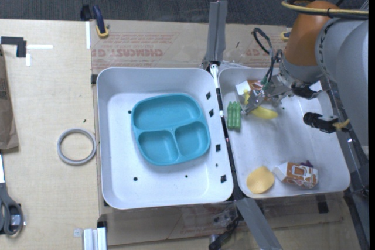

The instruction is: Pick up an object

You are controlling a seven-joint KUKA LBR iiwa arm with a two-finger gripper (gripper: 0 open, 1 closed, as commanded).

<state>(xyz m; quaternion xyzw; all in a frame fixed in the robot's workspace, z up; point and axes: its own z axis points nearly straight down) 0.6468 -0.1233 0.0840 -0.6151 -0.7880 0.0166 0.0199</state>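
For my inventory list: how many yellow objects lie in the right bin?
2: one under the gripper, a yellow object; one yellow round object near the front edge. The arm may hide others.

Glossy white plastic bins (111, 143), smooth matt blue plastic tray (170, 129), pale wood bench (47, 102), printed cardboard sheet (146, 47)

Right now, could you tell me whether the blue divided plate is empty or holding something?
Empty: all three compartments of the blue divided plate show bare blue.

Mirrored red print, unreadable, on the cardboard sheet (153, 44) behind the bins.
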